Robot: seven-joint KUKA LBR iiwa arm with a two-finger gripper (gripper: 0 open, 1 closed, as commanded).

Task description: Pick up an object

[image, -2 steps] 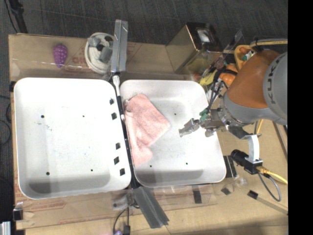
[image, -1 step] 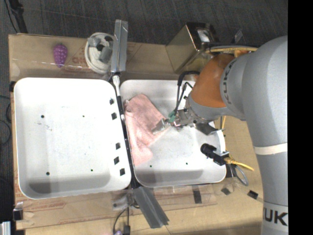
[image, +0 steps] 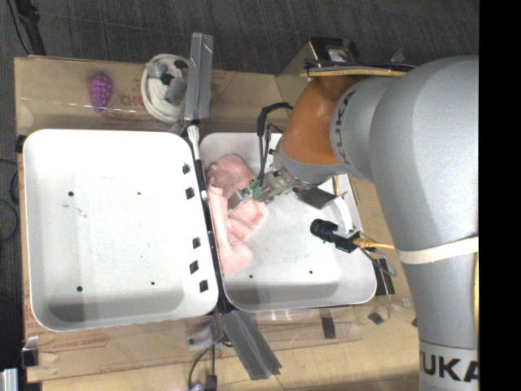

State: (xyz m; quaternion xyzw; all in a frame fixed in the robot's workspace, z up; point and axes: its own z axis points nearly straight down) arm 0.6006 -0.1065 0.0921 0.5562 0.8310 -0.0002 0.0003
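Note:
A crumpled pink cloth point(image: 232, 210) lies along the left wall of the right bin point(image: 285, 287). My gripper point(image: 248, 194) reaches in from the right, low over the cloth's middle, its tips at the fabric. The big grey arm with its orange band point(image: 313, 129) covers the bin's upper right part. Part of the cloth is hidden under the gripper.
The left bin point(image: 106, 218) sits beside it, split off by a divider with black clips point(image: 199, 218). A purple grape-like toy point(image: 100, 90) and a white cable coil point(image: 164, 84) lie on the cardboard behind the bins. A black connector point(image: 334, 235) hangs over the right bin.

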